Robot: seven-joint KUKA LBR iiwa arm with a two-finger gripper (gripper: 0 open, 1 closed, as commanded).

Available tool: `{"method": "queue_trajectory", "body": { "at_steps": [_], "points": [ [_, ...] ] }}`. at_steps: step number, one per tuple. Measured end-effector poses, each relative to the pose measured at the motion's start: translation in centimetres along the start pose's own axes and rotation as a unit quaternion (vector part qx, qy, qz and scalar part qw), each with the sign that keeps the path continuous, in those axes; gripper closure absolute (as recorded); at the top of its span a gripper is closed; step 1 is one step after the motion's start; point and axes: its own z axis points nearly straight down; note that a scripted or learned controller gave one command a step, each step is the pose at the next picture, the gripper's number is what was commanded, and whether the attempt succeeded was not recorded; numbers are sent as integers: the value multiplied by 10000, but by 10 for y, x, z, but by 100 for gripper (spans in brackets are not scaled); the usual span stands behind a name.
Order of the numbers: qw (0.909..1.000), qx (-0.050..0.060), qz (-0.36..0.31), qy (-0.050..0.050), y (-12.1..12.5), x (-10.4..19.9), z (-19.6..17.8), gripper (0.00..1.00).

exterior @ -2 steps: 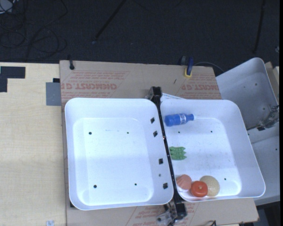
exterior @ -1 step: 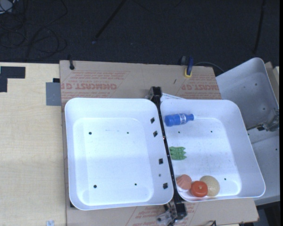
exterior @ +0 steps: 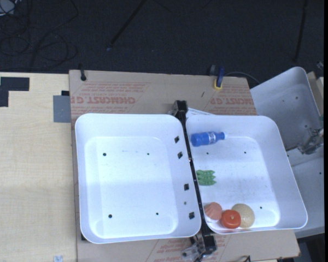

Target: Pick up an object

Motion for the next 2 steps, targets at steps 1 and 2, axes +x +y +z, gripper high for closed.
{"method": "queue_trajectory", "body": {
  "at_steps": [1, 2],
  "points": [
    [10000, -34, -7, -14, -7, -1, -41, 100],
    [10000, 5, -6, 2, 9, 0, 1, 100]
  ]
}}
